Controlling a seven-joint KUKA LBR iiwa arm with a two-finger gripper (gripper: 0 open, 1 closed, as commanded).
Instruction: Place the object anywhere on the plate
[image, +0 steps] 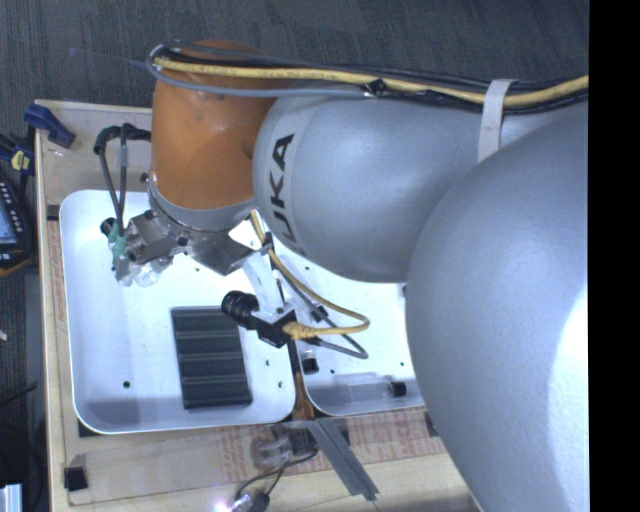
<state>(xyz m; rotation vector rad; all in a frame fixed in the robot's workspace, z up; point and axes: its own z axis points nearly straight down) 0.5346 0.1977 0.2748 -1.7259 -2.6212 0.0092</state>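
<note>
Arm: the grey KUKA arm with the orange band (205, 120) covers most of the camera view and hangs low over the left white shallow bin (95, 330).

End effector: the metal two-finger end effector (140, 252) sits at the upper left of the left bin. Its opening cannot be told from this view, nor whether anything is held.

Task object: the dark grey ribbed rectangular block (210, 357) lies flat on the floor of the left bin, near the front wall, apart from the end effector.

Plate: no plate can be identified; the arm hides most of the right white shallow bin (350, 398).

Handling estimate: the block appears rigid and flat, probably moderate in weight, not fragile. The ribbed top probably gives some friction; the low profile leaves little height for the fingers.

Grasp site: the two long edges, near mid-length, look like the best hold, with the fingers closing across the narrow width so that the block stays level.

Risk: a grasp near one end is likely to tilt the block; a shallow pinch may slip off the edge.

Other items: yellow and black cables (320, 325) hang between the bins, close to the block's right side.

Support: both bins rest on the wooden table (180, 460).
</note>
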